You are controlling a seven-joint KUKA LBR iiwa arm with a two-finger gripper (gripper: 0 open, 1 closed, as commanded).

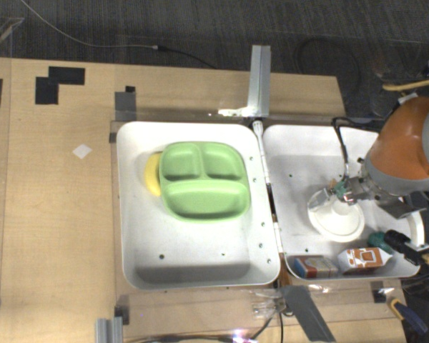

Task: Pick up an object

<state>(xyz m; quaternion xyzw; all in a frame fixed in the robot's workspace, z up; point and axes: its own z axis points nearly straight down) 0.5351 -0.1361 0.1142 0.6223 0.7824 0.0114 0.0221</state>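
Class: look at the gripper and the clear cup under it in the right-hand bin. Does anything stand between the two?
Nothing visible does. The gripper is right over the clear cup in the right bin; the small cartons lie nearer the bin's front edge, off to the side.

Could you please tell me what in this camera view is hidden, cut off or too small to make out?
- Gripper: too small and cluttered in the camera view to read the state of its jaws above the white bowl.
- Yellow object: mostly hidden under the green divided plate; its identity is unclear.
- Small cartons by the right bin's near wall: labels too small to read.
- Arm: cut off by the right edge.
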